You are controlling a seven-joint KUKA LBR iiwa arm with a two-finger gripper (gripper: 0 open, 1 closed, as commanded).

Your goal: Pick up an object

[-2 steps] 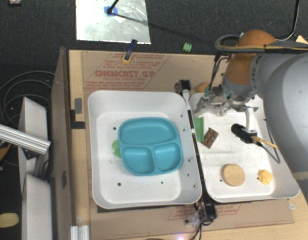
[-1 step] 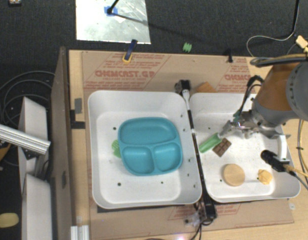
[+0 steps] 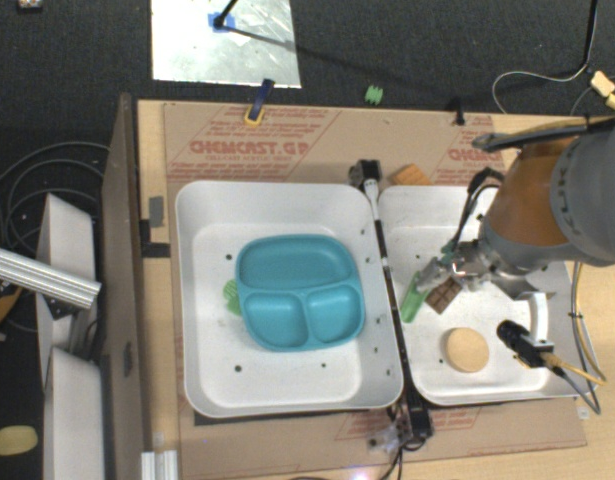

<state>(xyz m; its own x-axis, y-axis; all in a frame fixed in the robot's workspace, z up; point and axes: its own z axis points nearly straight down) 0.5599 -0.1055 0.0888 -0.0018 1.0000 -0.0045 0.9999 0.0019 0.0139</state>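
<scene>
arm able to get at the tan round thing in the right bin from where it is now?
Probably yes. The tan round thing lies in the open on the right bin floor, nothing on top; the gripper hovers just up-left of it.

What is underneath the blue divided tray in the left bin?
A green object pokes out from under the left edge of the blue divided tray, which rests on the floor of the left bin. Only that sliver shows; the tray covers the rest, so I cannot identify it.
</scene>
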